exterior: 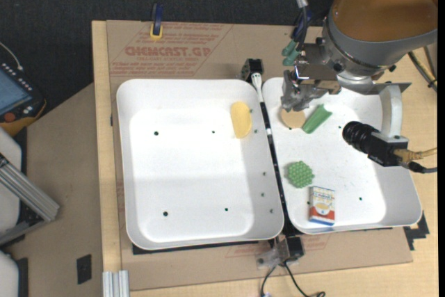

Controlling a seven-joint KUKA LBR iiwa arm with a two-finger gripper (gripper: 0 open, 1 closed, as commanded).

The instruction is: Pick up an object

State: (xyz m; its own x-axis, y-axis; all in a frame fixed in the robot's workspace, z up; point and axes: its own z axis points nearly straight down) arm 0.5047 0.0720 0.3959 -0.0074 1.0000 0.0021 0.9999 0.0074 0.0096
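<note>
At the far left corner of the right bin (396, 209), claw (299, 102) down low over a tan disc (293, 119) and the upper end of a green block (316, 119). Cannot tell whether spread or pressed together (dark metal blurs against the pieces below). Likely target: the green block, lying aslant just right of the disc and touching it. Judged light, stiff and smooth-sided, so prone to slip or pivot; best pinched across its narrow width near mid-length. Disc looks thin and flat, hard to get under. Elsewhere in the same bin: a knobbly green ball (300, 174) nearer, probably soft and easy to squeeze, and a small printed box (322, 206) at the near edge. Over in the left bin (139, 219), a yellow oblong piece (240, 119) by the right wall.
</note>
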